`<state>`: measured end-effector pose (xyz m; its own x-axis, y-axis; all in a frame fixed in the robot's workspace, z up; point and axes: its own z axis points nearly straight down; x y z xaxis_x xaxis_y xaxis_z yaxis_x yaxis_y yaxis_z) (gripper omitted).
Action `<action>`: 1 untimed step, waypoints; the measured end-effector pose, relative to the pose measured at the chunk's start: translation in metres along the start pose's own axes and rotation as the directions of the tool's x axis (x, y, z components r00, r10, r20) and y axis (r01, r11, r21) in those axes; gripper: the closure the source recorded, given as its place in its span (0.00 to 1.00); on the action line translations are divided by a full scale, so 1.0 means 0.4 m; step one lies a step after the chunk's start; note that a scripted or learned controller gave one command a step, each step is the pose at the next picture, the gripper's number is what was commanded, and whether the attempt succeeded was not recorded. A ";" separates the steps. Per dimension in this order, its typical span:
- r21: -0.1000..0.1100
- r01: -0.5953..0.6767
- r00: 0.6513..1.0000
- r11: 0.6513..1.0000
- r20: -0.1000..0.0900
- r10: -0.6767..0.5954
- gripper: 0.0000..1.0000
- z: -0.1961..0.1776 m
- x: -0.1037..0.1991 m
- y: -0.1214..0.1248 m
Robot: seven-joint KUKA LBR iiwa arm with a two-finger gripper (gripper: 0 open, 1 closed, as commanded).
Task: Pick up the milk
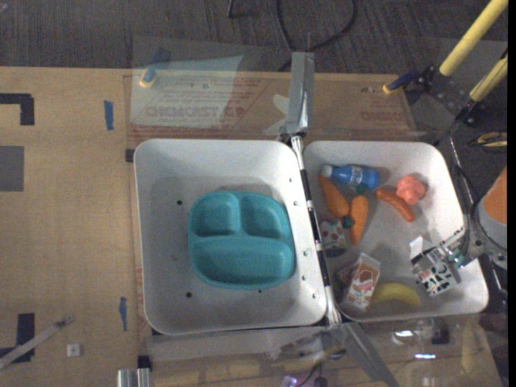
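the milk (433,276), a small carton with black cow patches on white, lies near the front right corner of the right bin (470,298), its long axis slanting from lower right up to upper left. the gripper (451,254) sits right at its upper right end, touching or nearly so; whether it is clenched on the carton i cannot tell. just left lie a banana (396,295) and a juice box (363,281), print unreadable. farther back are two carrots (347,210) and a blue bottle (352,176). the left bin (161,208) holds a teal tray (239,239).
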<state>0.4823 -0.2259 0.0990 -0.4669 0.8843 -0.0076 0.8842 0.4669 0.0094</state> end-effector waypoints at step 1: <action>0.006 0.051 0.999 0.999 -0.005 -0.051 1.00 -0.193 0.121 0.063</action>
<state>0.4812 -0.1712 0.1761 -0.5118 0.8591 -0.0032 0.8591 0.5118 0.0026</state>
